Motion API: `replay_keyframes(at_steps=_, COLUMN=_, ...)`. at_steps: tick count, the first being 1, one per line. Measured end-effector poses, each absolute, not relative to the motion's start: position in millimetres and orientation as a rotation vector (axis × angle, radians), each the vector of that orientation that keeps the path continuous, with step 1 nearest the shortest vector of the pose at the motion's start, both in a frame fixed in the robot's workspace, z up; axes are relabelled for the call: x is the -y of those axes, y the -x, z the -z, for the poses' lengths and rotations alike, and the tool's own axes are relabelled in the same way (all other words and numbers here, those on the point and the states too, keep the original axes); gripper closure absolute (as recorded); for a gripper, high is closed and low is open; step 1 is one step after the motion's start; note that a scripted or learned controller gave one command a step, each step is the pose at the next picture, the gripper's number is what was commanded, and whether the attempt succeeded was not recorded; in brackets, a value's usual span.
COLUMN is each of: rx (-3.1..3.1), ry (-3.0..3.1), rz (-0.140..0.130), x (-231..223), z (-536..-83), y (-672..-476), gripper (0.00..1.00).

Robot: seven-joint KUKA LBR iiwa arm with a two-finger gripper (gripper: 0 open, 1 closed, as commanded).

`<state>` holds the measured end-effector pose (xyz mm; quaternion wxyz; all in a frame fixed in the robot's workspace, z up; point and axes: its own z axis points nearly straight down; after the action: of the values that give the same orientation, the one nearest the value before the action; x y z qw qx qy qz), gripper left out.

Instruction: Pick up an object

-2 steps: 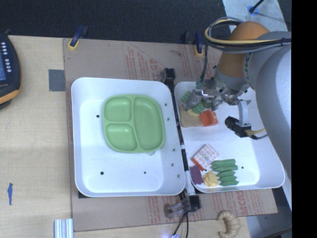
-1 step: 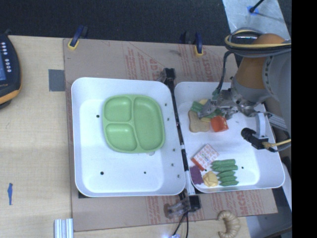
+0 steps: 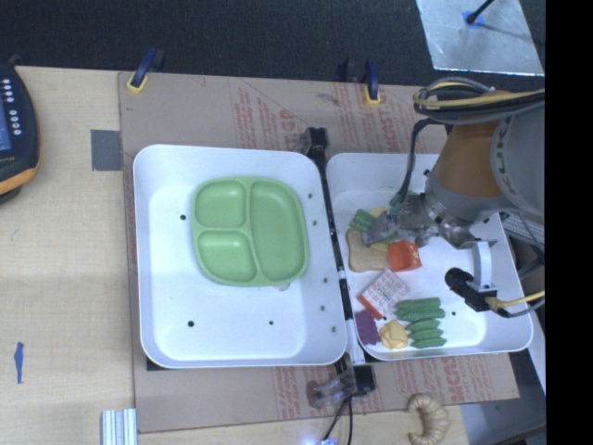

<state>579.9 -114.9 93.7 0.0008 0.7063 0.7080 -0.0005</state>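
The right bin (image 3: 491, 341) holds a heap of small toy foods: a red block (image 3: 405, 256), a tan bread slice (image 3: 364, 253), green leafy pieces (image 3: 363, 221), a red-and-white packet (image 3: 383, 293), green bean pods (image 3: 422, 311), a yellow piece (image 3: 394, 335) and a purple piece (image 3: 366, 327). My gripper (image 3: 400, 228) hangs low over the upper middle of this heap, just above the red block and beside the leafy pieces. The wrist body hides how it meets the objects.
The left bin (image 3: 157, 248) carries a light green divided plate (image 3: 250, 230). Clamps sit along the cardboard's far edge. A control pendant (image 3: 14, 128) lies at the far left of the bench, and a tan curled object (image 3: 428, 417) lies in front of the right bin.
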Motion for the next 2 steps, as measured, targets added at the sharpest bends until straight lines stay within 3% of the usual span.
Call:
replay_keyframes(at_steps=1, rx=-2.224, ry=-2.216, rz=0.0, x=115.7, z=-105.3, y=-581.4, gripper=1.0)
replay_keyframes(at_steps=2, rx=-2.225, ry=-2.215, rz=0.002, x=115.6, z=-104.8, y=-581.2, gripper=0.0)
